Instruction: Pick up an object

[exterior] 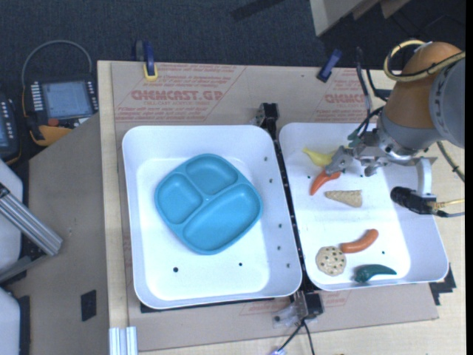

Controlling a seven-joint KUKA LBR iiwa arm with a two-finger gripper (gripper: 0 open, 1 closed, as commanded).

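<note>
Fingers on the gripper (348, 162): can't tell if apart or together, the wrist body and slanted view mask them; gripper sits low over the far-left part of the right bin (414, 251), between the yellow piece (316, 155) and the orange-red pepper (322, 181); pepper's upper tip runs right up to the gripper, touching or just beneath I can't tell; yellow piece's right end is cut off by the gripper; right bin's far right corner is behind the arm (414, 102), and the arm is cut off at the frame's right edge; red print on the cardboard sheet (111, 198) over the bench is partly covered by the bins, only "CHEMCAST" reads clearly; pendant (63, 98) at left, screen too small to read.

Counts: two bins; left bin (148, 265) holds one blue divided plate (209, 202), three compartments, roughly central; right bin holds six small items, all pick candidates: one yellow piece, one orange-red pepper, one tan wedge (345, 197) just right of that pepper, one orange sausage (360, 241), one round cookie (330, 259) at the sausage's left end, one dark green pepper (373, 273) near the front rim; two blue clamps (150, 54) on the sheet's far edge; two black clips (267, 114) in the gap between the bins, one far, one near.
</note>
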